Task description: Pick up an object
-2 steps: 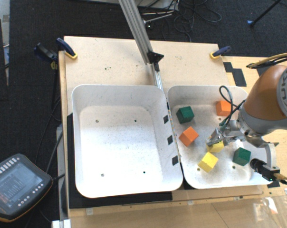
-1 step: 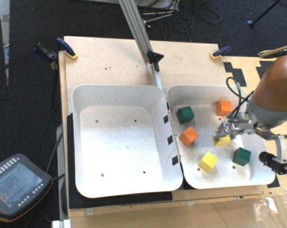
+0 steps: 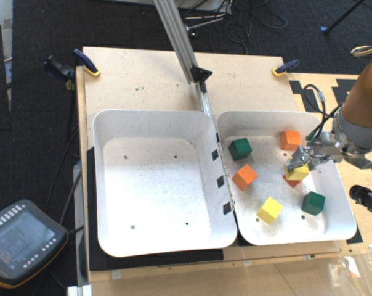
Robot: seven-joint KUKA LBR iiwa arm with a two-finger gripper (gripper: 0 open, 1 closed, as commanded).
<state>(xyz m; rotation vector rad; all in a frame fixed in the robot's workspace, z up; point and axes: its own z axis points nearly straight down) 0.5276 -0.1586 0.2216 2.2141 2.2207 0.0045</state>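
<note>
The yellow block (image 3: 299,172) sits in the right bin (image 3: 334,227), close to that bin's right wall, and my pincer (image 3: 297,163) is down right on top of it — whether I am released or clenched there, I cannot tell, since my own wrist blurs into the block's upper edge. A sliver of red (image 3: 292,182) peeks out beneath the yellow block on its near side; I cannot say whether that is a second piece or another face of the same one.

Taking the yellow block as my landmark: an orange cube (image 3: 290,139) lies just beyond it, toward the far wall of the bin. A dark green cube (image 3: 313,203) lies nearer the camera and slightly to the right. A second yellow cube (image 3: 270,209) rests nearer the camera and to the left, well apart. A second orange cube (image 3: 244,176) lies to the left at about the same depth, and another green cube (image 3: 240,148) sits left and a little farther back, near the bin's left wall.

Further left still, past the shared rims, is the left bin (image 3: 106,165). My arm (image 3: 358,119) comes in from the right of the block, its orange band showing at the picture's edge — and a teach pendant (image 3: 20,242) lies far off to the left, at the near corner below the bench
</note>
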